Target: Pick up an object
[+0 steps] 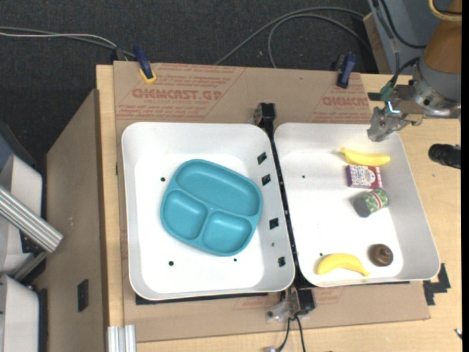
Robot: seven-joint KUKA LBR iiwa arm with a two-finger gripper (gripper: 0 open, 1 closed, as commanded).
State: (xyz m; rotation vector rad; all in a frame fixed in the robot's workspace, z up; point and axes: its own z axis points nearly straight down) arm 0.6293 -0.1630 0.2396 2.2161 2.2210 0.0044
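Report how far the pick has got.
Nothing is lifted yet: both bananas, the small box, the can and the brown piece lie in the right bin. The gripper hangs near the upper banana. The grasp and lift remain.

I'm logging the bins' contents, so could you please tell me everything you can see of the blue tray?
The blue tray is a teal, rounded dish that looks like smooth plastic, split by raised ridges into three compartments: one long one along its far side and two smaller ones nearer the camera. It lies flat and right side up, turned at a slant, around the middle of the left bin, resting on the bin's white floor. Nothing lies in it, and nothing else touches it.
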